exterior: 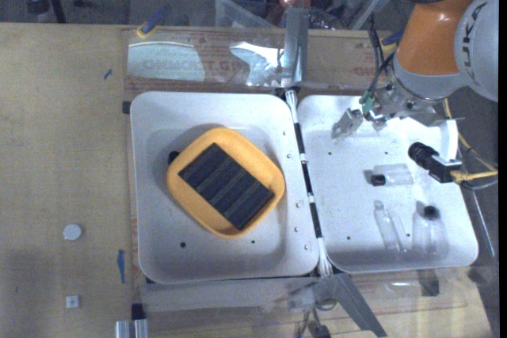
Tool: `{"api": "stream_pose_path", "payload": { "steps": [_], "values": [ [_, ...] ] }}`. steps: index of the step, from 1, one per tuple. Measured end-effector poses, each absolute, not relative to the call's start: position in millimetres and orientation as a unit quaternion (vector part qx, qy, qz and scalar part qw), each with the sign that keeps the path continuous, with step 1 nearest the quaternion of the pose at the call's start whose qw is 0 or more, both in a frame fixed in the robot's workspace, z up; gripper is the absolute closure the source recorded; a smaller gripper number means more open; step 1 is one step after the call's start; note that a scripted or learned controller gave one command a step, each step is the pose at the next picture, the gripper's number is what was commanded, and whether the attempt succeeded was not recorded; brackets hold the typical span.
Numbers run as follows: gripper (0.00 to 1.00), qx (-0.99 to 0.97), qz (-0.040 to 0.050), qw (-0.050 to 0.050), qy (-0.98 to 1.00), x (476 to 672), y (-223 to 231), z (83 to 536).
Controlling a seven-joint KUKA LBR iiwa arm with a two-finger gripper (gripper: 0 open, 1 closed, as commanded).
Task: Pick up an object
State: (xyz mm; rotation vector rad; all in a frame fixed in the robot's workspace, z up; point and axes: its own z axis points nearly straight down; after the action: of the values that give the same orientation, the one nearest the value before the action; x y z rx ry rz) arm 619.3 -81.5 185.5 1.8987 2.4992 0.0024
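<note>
While it lies flat in the left bin [150, 249], the yellow object [225, 180] has its long axis on a diagonal, from far-left to near-right. It is a rounded yellow slab with a dark ribbed panel on top, and a small dark part shows at its far-left corner. It sits near the middle of the bin, a little toward the far side, and white floor is free around it, with the most room on the near side. Its right corner comes near the divider between the bins. The gripper [360, 116] is over the far part of the right bin [451, 249], well apart from the object. I cannot tell the state of its fingers. Nothing is seen between them.
</note>
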Motion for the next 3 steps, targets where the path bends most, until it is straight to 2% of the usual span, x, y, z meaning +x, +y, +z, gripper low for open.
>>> {"api": "stream_pose_path", "payload": {
  "steps": [1,2,3],
  "values": [
    [0.0,0.615,0.0003,0.0,0.788,561.6,-123,94],
    [0.0,0.606,0.0004,0.001,0.796,528.1,-84,267],
    [0.0,0.594,0.0004,0.002,0.804,572.1,-112,225]
  ]
}}
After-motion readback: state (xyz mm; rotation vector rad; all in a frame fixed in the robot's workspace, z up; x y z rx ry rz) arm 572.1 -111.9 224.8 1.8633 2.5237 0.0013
